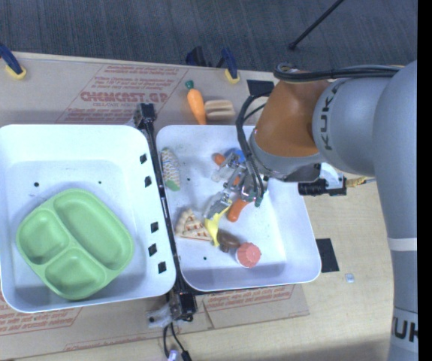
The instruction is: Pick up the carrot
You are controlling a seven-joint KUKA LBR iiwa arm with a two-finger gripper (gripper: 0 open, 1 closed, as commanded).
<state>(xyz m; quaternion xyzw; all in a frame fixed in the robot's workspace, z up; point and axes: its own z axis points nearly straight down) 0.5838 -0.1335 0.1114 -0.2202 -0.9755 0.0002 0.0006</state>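
Camera view has the claw (234, 194) low in the right bin (294, 235), closed around a small orange carrot (235, 210); I'd say the grasp is made, the lift not yet done.

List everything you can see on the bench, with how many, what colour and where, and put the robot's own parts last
Bins: two, white, side by side on the bench.
Divided plate: one, green, in the left bin.
Carrot: one, orange with a green top, on the cardboard just beyond the right bin.
Wooden block: one, tan, beside the carrot.
Corn cob: one, pale, at the right bin's left wall.
Waffle slice: one, tan, in the right bin.
Round red piece: one, near the right bin's front.
Clamps: blue and yellow, at the far edge.
Arm: one, grey with an orange band.
Gripper: one, over the right bin.
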